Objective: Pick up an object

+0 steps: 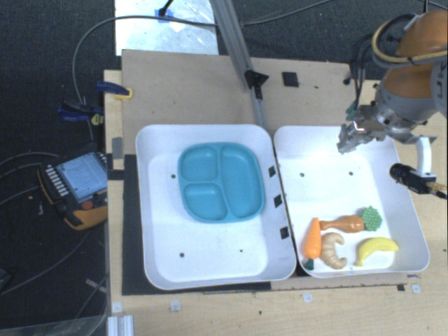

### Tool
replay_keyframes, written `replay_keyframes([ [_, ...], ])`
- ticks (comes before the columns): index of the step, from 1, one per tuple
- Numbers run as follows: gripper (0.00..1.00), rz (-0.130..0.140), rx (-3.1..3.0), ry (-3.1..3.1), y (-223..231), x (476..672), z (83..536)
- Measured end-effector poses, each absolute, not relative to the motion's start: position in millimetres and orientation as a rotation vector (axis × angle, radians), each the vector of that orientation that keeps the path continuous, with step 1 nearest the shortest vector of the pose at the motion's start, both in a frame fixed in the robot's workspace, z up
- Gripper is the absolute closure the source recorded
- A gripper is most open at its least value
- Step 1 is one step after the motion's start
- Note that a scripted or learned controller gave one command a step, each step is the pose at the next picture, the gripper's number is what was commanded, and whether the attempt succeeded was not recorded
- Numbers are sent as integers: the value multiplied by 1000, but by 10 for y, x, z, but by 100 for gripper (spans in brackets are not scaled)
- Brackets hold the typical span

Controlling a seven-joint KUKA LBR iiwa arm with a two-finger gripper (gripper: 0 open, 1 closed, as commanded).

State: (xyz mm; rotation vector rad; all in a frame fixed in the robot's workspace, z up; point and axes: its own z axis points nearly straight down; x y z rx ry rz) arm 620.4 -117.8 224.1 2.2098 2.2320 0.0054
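Observation:
Several toy foods lie at the near end of the right bin [392,187]: an orange carrot [312,239], a tan croissant [334,249], a yellow banana [375,248], a brown drumstick [344,223] and a green broccoli [372,218]. My gripper [349,139] hangs over the far part of the right bin, well away from the foods. Nothing shows beneath or between its tips.
The left bin [157,208] holds a blue divided plate [220,181]. A slanted metal pole [234,33] crosses the bench behind the bins. A black fixture [411,176] sticks out over the right bin's right rim. Cables and a handheld device [77,184] lie left of the bench.

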Motion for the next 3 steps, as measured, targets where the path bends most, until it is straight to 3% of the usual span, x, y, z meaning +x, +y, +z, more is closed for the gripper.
replay_keyframes([
  [1,100,4,2209,2234,-560,6171,2261],
  [2,100,6,2208,2234,63,6277,2224],
  [3,100,4,2210,2234,611,6219,2183],
])
